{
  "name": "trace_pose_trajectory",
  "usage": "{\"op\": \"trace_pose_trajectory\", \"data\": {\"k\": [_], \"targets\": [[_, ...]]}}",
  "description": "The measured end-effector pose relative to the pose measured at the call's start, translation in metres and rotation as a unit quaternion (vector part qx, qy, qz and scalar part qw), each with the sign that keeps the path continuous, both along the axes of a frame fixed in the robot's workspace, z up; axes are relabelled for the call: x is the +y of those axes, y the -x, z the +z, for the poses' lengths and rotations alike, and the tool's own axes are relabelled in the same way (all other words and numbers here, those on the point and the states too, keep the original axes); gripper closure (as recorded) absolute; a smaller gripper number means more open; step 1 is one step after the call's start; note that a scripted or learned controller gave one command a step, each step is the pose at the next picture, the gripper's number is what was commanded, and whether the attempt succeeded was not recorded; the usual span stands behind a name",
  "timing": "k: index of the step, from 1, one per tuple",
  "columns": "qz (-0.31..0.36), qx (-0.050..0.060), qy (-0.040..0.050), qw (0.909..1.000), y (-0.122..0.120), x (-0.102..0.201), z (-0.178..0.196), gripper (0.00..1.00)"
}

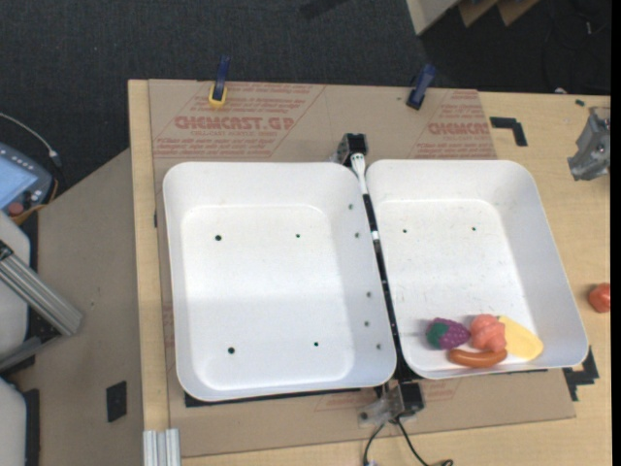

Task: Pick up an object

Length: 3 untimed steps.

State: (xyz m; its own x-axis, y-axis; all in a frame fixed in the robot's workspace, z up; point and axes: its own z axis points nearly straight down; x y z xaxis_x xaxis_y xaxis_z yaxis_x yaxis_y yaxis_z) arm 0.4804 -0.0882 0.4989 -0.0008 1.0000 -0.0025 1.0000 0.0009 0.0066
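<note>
Pincer (590,151), a grey part at the right edge above the table (291,105); whether spread or pressed together cannot be told. Purple (447,333), red (488,333), yellow (522,342) and orange (476,357) objects cluster in the right bin (466,250), near corner.

bins: left bin (194,289) and right bin (543,250) look like smooth white plastic, faintly glossy, the right one finely speckled
board: the board (291,115) under them looks like matt brown cardboard with red print
surface: the surface (97,260) looks like pale matt wood
toys: the purple toy (447,333), red toy (488,332), yellow toy (524,341) and orange toy (477,357) look like smooth plastic
clamps: the blue clamps (421,85) look plastic
</note>
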Motion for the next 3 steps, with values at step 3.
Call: {"op": "trace_pose_trajectory", "data": {"k": [3], "targets": [[0.001,0.007,-0.0015,1.0,0.001,0.144,-0.15,1.0]]}}
